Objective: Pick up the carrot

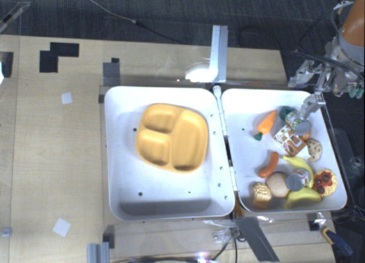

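Fixed overhead camera, slanted view of the bench.
It looks down on the left bin [114,159] and right bin [242,142], taking in both whole.

I see my arm [351,33] coming in from upper right, wrist angled down-left, gripper [311,105] low; finger state unclear.

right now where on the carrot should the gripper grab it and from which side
Probably the thick orange middle of the carrot, from straight above. It lies flat and slanted in the right bin, green tip toward the lower left, with bare floor along its left flank. Close across its width; the packet sits close on its right.
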Controlling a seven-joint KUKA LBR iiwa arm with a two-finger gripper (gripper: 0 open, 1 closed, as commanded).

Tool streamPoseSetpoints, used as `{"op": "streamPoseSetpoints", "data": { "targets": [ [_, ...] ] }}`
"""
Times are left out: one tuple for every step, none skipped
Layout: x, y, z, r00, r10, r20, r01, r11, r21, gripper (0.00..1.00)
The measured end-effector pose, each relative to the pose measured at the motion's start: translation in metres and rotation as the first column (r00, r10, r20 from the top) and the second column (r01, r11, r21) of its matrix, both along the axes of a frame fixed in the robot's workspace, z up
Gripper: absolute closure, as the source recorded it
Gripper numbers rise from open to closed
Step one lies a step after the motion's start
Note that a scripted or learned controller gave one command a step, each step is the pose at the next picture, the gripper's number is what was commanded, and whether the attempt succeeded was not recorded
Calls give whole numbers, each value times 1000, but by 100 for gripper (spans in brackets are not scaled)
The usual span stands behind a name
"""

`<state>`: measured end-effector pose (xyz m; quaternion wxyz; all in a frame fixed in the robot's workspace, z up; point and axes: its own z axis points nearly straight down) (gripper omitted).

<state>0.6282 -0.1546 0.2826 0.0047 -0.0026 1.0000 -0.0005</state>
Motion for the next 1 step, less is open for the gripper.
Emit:
{"op": "streamPoseSetpoints", "data": {
  "targets": [
    [35, 29, -113, 997, 73, -10, -73, 997, 4, 0]
  ]
}}
